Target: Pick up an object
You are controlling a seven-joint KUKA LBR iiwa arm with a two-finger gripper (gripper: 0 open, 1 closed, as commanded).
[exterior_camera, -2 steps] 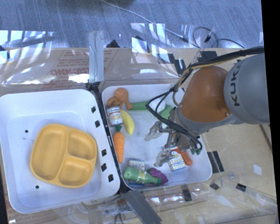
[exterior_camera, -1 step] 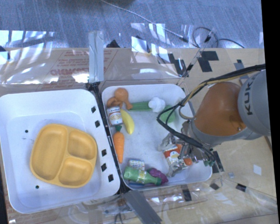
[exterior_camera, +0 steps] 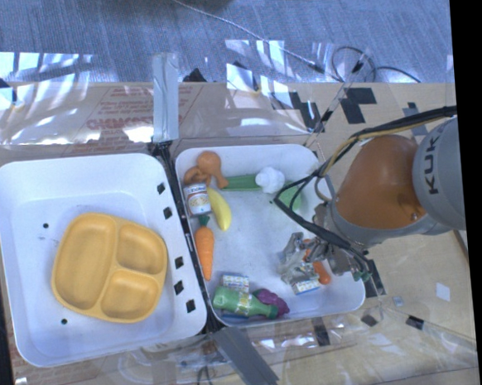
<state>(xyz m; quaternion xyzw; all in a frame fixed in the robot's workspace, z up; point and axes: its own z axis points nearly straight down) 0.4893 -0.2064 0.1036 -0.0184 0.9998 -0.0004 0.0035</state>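
One carrot [exterior_camera: 205, 251] — well left of hand [exterior_camera: 301, 267]

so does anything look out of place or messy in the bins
Nothing looks spilled or broken. The toy food in the right white bin lies jumbled along its left and bottom walls: an orange plastic carrot, a yellow plastic banana, a green plastic bottle on its side. The yellow divided plate sits askew in the left white bin.

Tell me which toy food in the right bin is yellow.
The yellow plastic banana, lying between the small labelled can and the orange toy carrot; the others are orange, green or purple.
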